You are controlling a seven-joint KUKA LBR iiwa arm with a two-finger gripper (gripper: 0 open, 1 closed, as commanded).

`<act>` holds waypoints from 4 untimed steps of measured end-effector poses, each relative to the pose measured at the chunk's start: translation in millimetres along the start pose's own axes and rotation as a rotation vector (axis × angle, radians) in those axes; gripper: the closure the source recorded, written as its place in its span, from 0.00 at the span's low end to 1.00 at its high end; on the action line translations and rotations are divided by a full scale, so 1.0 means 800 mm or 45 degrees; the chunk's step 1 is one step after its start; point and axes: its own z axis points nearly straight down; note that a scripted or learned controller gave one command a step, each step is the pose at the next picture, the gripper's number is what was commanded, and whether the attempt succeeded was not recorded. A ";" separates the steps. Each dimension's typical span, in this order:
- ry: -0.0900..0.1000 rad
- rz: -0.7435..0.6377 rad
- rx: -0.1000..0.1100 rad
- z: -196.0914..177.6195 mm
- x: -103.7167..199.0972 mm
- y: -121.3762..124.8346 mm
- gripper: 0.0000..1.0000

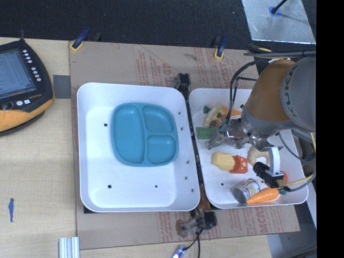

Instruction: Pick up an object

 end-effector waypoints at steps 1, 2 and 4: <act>0.000 0.000 0.001 0.000 0.004 0.030 0.00; 0.002 0.002 0.000 -0.001 -0.006 0.097 0.00; 0.003 0.002 0.000 -0.126 0.036 0.016 1.00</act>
